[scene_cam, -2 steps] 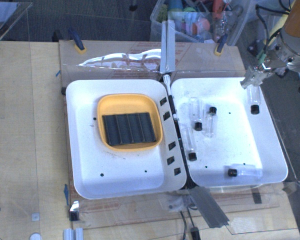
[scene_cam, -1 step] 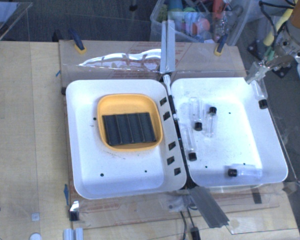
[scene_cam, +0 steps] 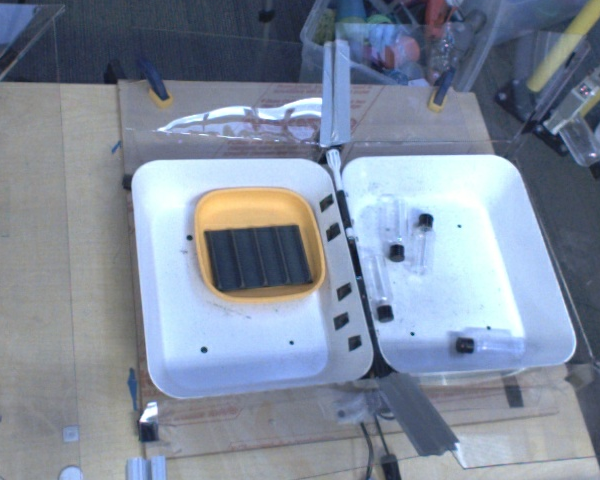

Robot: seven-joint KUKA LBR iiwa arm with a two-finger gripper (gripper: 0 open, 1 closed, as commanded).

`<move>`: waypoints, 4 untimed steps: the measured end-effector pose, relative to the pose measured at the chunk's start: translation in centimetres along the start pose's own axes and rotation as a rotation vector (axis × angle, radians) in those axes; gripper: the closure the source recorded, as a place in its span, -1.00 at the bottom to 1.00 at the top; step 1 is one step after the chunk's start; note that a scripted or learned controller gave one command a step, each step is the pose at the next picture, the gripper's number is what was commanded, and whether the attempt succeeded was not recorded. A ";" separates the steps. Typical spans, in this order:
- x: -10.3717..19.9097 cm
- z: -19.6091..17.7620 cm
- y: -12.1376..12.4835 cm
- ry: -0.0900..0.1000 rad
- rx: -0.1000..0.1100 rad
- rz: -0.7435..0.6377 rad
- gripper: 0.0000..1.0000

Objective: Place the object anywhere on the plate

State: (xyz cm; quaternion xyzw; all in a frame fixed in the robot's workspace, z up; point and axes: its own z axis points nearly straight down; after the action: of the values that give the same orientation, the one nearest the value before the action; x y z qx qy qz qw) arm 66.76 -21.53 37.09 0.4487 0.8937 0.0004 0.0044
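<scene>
A dark ribbed block [scene_cam: 258, 257] lies flat on the yellow plate [scene_cam: 212, 216], which sits in the left bin [scene_cam: 170, 338]. In the right bin [scene_cam: 510, 258] lie several clear tubes with black caps: some near its middle [scene_cam: 421, 238], one by the left wall [scene_cam: 379, 290], and one by the front wall [scene_cam: 490, 344].

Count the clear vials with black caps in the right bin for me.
4, possibly more, since clear plastic blends into the white bin: one near the centre, one left of it, one by the divider, one at the front edge.
</scene>
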 end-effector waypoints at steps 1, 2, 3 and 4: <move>-0.6 -6.6 -0.4 0.000 -0.002 -0.313 1.00; -0.1 -6.6 -1.0 0.004 -0.001 -0.676 1.00; 0.0 -6.6 -1.2 0.005 -0.002 -0.900 1.00; -0.1 -6.6 -0.9 0.001 -0.004 -1.197 1.00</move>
State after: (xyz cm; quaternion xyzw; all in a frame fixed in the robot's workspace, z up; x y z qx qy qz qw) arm 66.03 -22.18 43.67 -0.1329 0.9911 -0.0002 0.0041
